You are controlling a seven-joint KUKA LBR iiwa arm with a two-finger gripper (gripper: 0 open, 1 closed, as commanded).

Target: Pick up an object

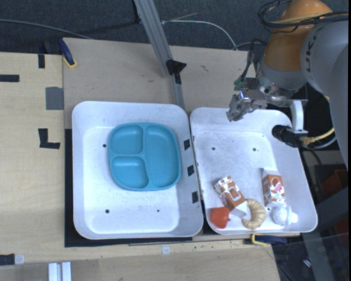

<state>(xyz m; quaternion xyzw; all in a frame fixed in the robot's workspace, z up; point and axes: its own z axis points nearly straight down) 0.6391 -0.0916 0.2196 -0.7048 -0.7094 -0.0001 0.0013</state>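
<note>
now the toy food is lying in the near end of the right bin [234, 122], and the gripper [238, 107] is hanging over the far rim, well apart from it.
down there, a little brown and white box [229, 191] is sitting tilted, with a red piece [220, 216] touching its near end and a tan croissant [255, 212] curling just beside them. another small box [273, 188] is standing near the right wall, and a white lump [282, 216] is resting below it in the corner. the gripper is dark and small, so i cannot tell how it is set, and nothing is showing under it. the grey arm [316, 45] with its orange band is reaching in from the right. the left bin [85, 157] is holding a blue plate [144, 156] with three parts.
</note>
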